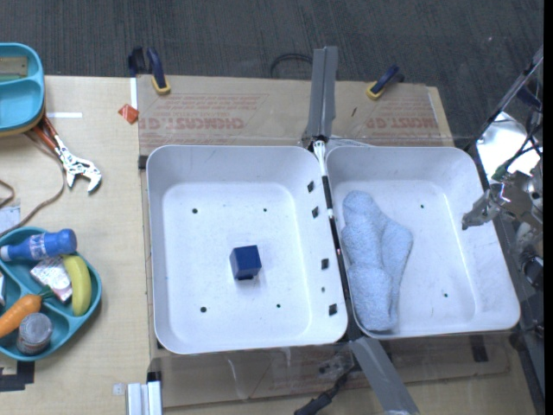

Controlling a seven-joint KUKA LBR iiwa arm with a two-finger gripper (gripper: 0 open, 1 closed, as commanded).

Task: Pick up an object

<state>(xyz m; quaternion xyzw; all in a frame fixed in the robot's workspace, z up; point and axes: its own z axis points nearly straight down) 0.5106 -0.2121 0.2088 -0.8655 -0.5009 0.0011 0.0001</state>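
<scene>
A small dark blue cube (245, 262) sits on the floor of the left bin (173, 188), a little below its middle. A pale blue folded towel (373, 259) lies lengthwise along the left side of the right bin (458, 171). My gripper (480, 213) shows as a grey metal shape at the far right, over the right bin's right rim. It is well away from both the towel and the cube. Nothing is seen in it.
On the bench to the left, a blue tray (91, 305) holds a banana, a bottle, a carrot and a can. A wrench (76, 169) and a teal container (26, 80) lie further back. Two clamps (155, 72) grip the board's far edge.
</scene>
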